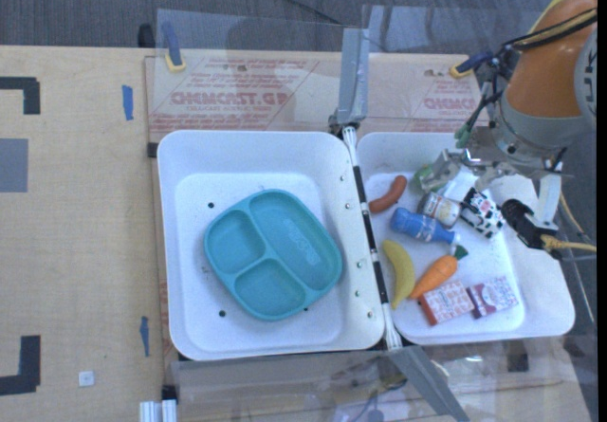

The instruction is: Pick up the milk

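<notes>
Milk [482, 212] half hidden beneath fingers [453, 185]; open or closed, impossible to tell.

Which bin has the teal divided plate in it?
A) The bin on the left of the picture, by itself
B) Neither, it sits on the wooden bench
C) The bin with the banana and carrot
A: the teal divided plate lies alone in the left bin, while the banana and carrot lie in the right bin with the other toy foods.
</notes>
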`<state>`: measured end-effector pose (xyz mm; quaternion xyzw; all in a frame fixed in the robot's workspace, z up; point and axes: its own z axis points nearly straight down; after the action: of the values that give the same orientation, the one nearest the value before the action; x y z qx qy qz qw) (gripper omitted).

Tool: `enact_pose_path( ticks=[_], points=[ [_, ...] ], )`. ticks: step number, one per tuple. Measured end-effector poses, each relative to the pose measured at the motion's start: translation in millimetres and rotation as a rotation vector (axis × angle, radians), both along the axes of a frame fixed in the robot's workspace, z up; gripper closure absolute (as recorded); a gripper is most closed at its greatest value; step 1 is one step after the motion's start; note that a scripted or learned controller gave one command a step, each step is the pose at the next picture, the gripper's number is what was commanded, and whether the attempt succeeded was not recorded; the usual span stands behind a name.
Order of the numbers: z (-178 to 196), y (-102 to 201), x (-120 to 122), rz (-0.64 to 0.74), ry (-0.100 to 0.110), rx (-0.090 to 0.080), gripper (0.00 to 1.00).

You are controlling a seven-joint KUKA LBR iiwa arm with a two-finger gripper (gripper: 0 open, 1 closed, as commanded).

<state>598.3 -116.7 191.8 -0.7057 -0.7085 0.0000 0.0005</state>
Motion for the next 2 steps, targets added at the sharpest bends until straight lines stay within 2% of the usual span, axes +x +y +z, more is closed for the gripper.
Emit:
enact_pose_path(
  ticks=[1, 2],
  points=[
    [202, -27, 36, -0.104, -0.004, -0.003, 0.00],
    [84, -5, 69, -0.046, 0.000, -0.001, 0.00]
  ],
)
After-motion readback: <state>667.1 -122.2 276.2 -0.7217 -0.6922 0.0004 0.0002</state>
